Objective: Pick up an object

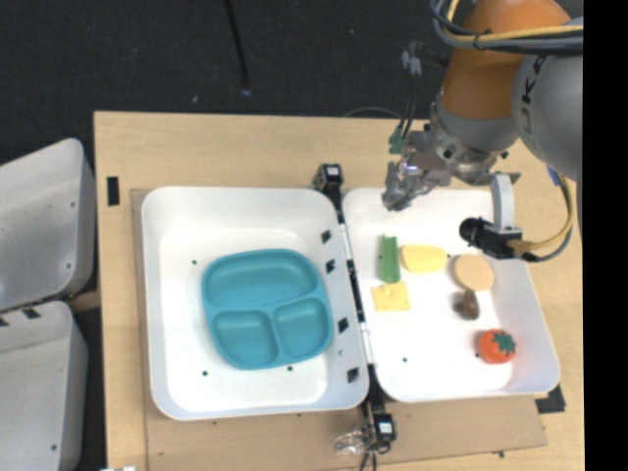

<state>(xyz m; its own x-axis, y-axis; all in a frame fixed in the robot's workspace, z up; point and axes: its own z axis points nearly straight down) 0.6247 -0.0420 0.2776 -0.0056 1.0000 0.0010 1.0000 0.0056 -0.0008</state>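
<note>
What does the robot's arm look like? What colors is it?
The arm is grey with a big rounded orange band near the wrist. Yellow and black cables loop around it. Its gripper is small, dark grey metal.

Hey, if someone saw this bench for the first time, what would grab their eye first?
Probably the teal plastic divided tray, lying alone in the left white bin. Next, the orange-banded grey arm's gripper, hanging over the far end of the right white bin, above a green stick and other small toy foods.
</note>
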